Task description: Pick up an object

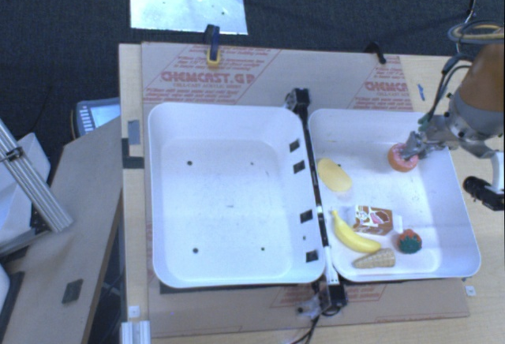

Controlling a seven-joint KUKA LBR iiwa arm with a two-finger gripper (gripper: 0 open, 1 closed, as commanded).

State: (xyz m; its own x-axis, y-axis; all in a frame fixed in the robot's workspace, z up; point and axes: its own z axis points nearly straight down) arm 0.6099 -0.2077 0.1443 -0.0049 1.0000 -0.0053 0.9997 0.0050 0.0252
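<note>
Pink ring toy (402, 158) lies in the right bin (442, 208), directly under the end effector (416, 147), touching its tip; whether it is open or clamped I cannot tell

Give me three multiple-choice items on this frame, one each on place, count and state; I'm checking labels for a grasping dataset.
1. Where is the banana?
A. left bin
B. right bin
C. on the bench

2. How many objects lie in the right bin?
A. two
B. four
C. six

3. Where is the end effector?
A. at the pink ring
B. over the left bin
C. at the banana

Answers: 1 B, it lies near the divider. 2 C, counting ring, yellow piece, carton, banana, cone, strawberry. 3 A, its tip meets the ring.
</note>
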